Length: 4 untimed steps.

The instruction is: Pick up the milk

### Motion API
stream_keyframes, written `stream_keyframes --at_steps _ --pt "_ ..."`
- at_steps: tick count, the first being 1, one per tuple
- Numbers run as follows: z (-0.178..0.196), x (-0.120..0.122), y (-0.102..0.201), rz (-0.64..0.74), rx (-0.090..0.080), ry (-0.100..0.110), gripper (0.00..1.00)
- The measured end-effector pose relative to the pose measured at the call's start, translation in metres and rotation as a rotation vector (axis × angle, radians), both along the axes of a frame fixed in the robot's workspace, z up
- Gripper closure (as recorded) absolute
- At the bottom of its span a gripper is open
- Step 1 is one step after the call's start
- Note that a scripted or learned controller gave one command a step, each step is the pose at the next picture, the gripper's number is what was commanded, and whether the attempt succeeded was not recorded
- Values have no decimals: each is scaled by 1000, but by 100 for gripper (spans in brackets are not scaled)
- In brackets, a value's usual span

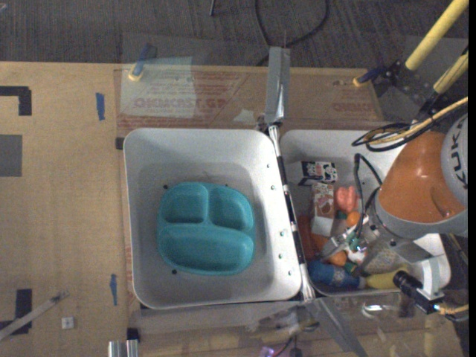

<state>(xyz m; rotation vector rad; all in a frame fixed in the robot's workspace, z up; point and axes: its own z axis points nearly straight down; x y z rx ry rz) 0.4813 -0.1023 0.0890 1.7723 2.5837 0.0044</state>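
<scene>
1. Reaching in, the arm (420,192) hangs over the right bin (294,143), its pincer (355,242) among clutter (grip unreadable).
2. The milk (318,172) lies near the bin's back.
3. A teal tray (206,229) fills the left bin (141,199).

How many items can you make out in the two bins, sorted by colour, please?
Teal: 1, the divided plate in the left bin
Black and white: 1, the milk carton in the right bin
Pink-red: 1
Orange: 1
Blue: 1
Yellow: 1
Total: 6 clearly visible; the arm covers part of the right bin's pile.
</scene>
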Motion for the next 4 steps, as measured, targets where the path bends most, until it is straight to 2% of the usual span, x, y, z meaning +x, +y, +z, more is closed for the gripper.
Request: stream_keyframes --at_steps 1,2,3,4 --pt "0 34 -6 -353 6 3 0" --pt "-1 20 -64 -426 4 -1 0" --pt "1 103 -84 -494 16 8 0" --pt "4 159 -63 -478 2 18 0"
